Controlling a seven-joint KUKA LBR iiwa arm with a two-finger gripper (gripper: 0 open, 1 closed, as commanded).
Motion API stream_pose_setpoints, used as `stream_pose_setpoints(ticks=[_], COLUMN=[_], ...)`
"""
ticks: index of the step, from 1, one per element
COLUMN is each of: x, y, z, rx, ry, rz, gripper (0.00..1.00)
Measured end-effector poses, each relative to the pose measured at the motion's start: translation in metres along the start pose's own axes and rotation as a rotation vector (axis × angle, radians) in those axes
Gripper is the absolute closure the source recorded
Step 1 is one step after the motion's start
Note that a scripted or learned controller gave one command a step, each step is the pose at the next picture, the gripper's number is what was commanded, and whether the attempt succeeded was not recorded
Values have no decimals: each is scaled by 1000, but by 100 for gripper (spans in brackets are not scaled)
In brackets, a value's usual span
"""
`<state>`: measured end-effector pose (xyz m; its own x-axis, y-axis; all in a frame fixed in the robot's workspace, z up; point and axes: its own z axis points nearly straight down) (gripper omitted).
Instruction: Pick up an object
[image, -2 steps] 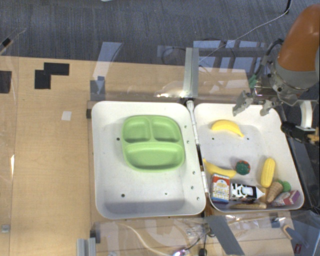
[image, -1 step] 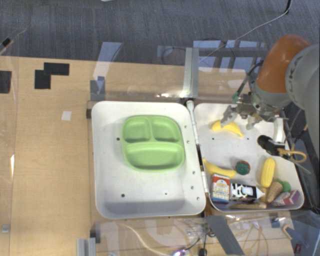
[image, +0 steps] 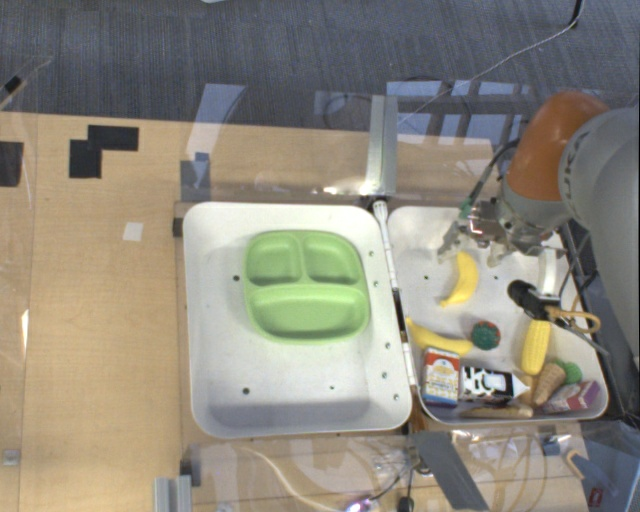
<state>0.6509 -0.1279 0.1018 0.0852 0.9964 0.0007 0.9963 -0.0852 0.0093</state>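
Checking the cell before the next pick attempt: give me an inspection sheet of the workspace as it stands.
Surface: wooden bench bearing two white bins side by side.
Job's things: right bin holds a banana, a second yellow piece, a corn cob, a small green-and-red ball, a carton, a black-and-white pack and an ice-cream cone toy.
Clutter: green divided tray in the left bin.
Grippers: gripper hangs over the right bin's far end, just above the banana; nothing seen between its fingers.
Cables: thin cable across the floor; wires below the bins' near edge.
Surroundings: grey carpet; black markers on the bench.
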Motion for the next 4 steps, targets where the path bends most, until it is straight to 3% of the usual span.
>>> stream_pose_setpoints(ticks=[1,2,3,4], x=[2,2,4,12], y=[2,2,20,-39], z=[-13,-13,-77,6], rx=[-7,-7,1,3], ry=[1,1,-1,0], rz=[-2,-2,4,-74], gripper=[100,0,0,0])
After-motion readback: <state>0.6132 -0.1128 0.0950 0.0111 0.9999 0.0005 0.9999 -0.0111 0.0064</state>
